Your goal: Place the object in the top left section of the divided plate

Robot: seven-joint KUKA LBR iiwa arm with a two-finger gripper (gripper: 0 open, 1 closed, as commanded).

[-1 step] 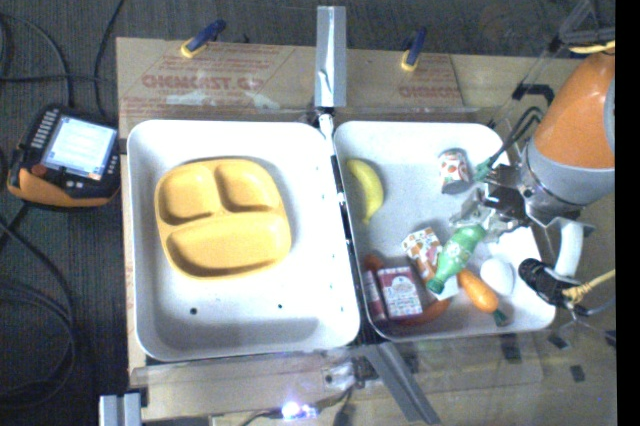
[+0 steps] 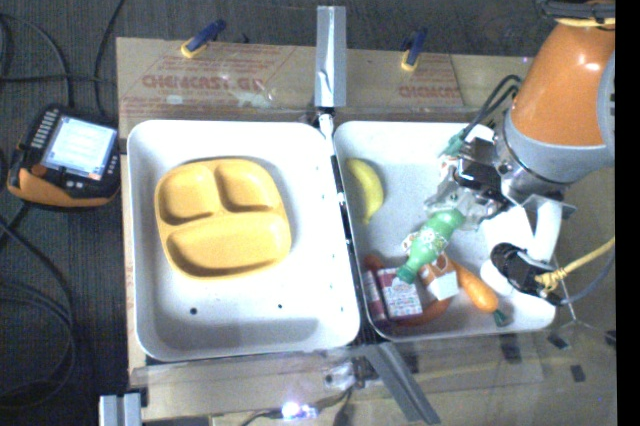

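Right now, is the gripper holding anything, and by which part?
Cannot be told. The gripper sits over the right bin just above the green bottle's upper end, but the view is too cluttered there to show a hold.

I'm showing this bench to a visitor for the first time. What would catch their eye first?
Probably the yellow divided plate in the left bin, then the arm's orange band at the right. Next comes the right bin's clutter: a green bottle lying tilted near the claw, a yellow banana and an orange carrot.
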